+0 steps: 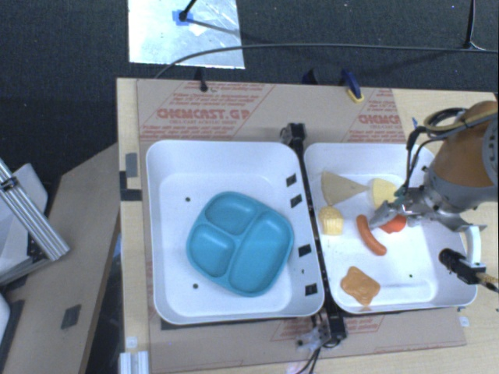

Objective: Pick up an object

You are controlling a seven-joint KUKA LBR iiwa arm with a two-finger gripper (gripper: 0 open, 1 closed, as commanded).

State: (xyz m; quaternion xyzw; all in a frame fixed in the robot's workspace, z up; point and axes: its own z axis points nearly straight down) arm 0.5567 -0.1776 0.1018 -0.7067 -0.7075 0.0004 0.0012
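Orange sausage [372,234], long axis diagonal.

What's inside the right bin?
In the right bin: a sausage, corn, a beige wedge, a yellow piece and a brown piece. The gripper covers part of a red item.

In the right bin [343,156], food crowds the left and middle: cheese wedge [341,185], corn [331,221], sausage [372,234], nugget [360,285]. Its near-right floor lies bare. The left bin's [168,209] blue plate [240,242] leaves bare margins.
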